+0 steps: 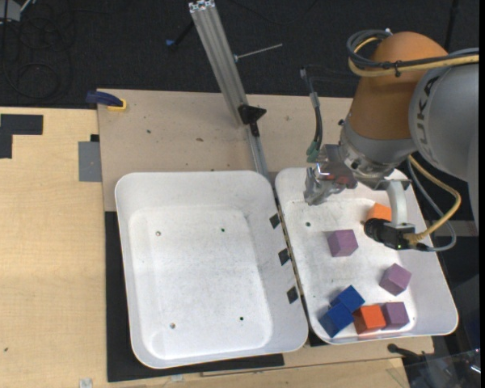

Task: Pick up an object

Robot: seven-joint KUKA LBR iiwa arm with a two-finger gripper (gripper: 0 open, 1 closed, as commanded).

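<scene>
The gripper [317, 191] hangs over the far end of the right bin [303, 186], close to that bin's left wall, below the grey arm [444, 120] and its orange band [392, 79]; whether it is parted or closed cannot be told from here, and no block can be made out in it. The blocks all lie in the right bin. A purple cube [342, 242] sits on the bin floor near the middle, somewhat nearer the camera than the gripper and apart from it. An orange block [380, 212] shows partly behind a black part of the arm's hardware toward the bin's right side. Another purple cube [395, 279] lies tilted further toward the near right. At the near end a cluster sits together: two blue blocks [340, 309] touching each other, an orange cube [370, 318] just beside them, and a purple cube [395, 314] against the orange one. The left bin [137, 200] stands just beside the right one
</scene>
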